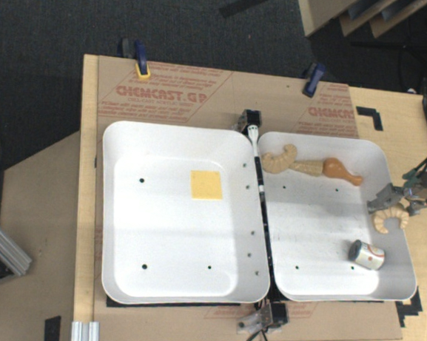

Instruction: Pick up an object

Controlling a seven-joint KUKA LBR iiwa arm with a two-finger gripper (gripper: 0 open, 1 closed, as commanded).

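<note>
The right bin holds several objects. A tan croissant-shaped piece lies at its far left corner, and right beside it a beige and brown drumstick-shaped piece. A small pale curled piece rests against the right wall. A little white and grey can lies on its side near the front right. My gripper hangs at the right rim of this bin, just above the curled piece. It is small and partly cut off here. The left bin holds one flat yellow square.
Both bins sit on a cardboard sheet clamped at the back by blue clips. A black divider bracket stands between the bins at the back. Cables run off the front edge.
</note>
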